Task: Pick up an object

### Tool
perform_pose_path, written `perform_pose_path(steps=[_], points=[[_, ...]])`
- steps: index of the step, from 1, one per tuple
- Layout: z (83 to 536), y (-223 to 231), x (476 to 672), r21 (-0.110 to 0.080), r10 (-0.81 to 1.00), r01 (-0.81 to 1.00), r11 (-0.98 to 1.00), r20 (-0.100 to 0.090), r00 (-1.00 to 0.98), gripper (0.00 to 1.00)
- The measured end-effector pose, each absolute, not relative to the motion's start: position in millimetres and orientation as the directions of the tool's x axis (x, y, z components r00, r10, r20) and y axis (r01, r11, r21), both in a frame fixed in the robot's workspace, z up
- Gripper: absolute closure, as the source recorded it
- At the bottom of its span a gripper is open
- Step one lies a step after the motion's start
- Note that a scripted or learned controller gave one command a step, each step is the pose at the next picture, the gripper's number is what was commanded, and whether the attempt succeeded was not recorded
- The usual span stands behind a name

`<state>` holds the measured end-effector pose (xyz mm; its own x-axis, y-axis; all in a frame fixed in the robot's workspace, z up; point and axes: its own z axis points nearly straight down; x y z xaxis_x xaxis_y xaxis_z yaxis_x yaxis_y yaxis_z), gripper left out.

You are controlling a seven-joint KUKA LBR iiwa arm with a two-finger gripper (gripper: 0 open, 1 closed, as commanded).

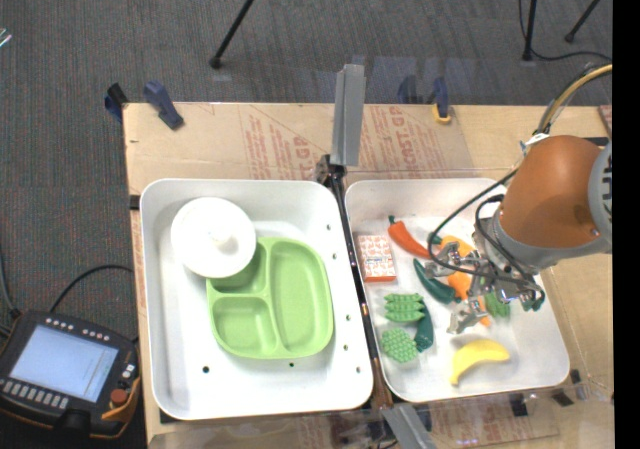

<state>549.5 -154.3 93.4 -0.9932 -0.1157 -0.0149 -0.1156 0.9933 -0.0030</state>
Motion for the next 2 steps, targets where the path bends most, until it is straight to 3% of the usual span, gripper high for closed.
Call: perform_pose_path(steps=[1,2], points=[[88.2,-106.3,561.5,0.001,-0.139,-0.139,0.990,-0.004,-0.990,0.00],[87.7,-92.3,575.6,-0.001,-0.070,-0.070,0.998,-0.003,-0.998,0.00]])
